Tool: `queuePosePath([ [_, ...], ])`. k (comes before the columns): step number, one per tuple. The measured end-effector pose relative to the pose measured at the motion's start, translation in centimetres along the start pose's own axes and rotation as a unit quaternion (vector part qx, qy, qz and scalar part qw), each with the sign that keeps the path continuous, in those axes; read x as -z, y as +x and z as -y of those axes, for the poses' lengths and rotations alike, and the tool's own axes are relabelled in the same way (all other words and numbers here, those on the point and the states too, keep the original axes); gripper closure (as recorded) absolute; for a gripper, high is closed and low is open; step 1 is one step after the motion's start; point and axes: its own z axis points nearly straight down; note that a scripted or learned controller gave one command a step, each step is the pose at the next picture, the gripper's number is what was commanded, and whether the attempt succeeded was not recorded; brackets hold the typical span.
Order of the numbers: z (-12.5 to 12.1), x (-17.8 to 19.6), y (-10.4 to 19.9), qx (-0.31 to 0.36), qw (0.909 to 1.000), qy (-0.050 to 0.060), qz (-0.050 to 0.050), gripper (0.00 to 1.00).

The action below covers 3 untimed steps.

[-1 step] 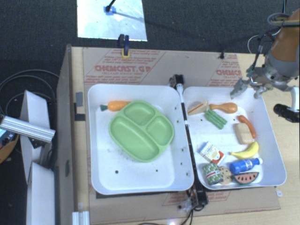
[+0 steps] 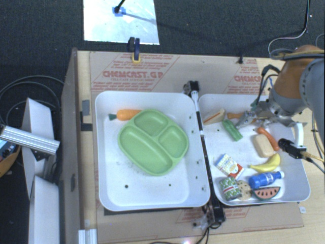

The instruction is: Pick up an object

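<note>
The right bin (image 2: 299, 174) holds several toy foods: a sandwich wedge (image 2: 214, 117), a green stick (image 2: 232, 130), an orange carrot (image 2: 267, 138), a beige block (image 2: 263, 147), a banana (image 2: 267, 163), a blue bottle (image 2: 264, 179), a watermelon slice (image 2: 266, 192), a small snack packet (image 2: 228, 164), a round tin (image 2: 230, 187). My gripper (image 2: 249, 117) hangs low over the bin's back part, between the sandwich wedge and the carrot, just right of the green stick. Nothing shows as held in it.
The left bin (image 2: 109, 177) carries a green divided plate (image 2: 153, 141) and an orange carrot (image 2: 127, 115) at its back left. A black divider clip (image 2: 193, 88) sits where the bins meet. Cables (image 2: 292, 37) hang behind the arm at the right.
</note>
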Motion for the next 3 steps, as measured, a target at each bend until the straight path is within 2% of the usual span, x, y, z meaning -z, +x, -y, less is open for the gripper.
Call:
queuePosePath([
  [1, 8.1, 0.5, 0.0, -0.002, 1.0000, 0.000, 0.000, 0.00],
  [2, 4.1, 5.6, 5.0, 0.004, 1.0000, -0.006, 0.001, 0.00],
  [3, 3.2, 0.3, 10.8, 0.004, 1.0000, -0.002, 0.000, 0.00],
])
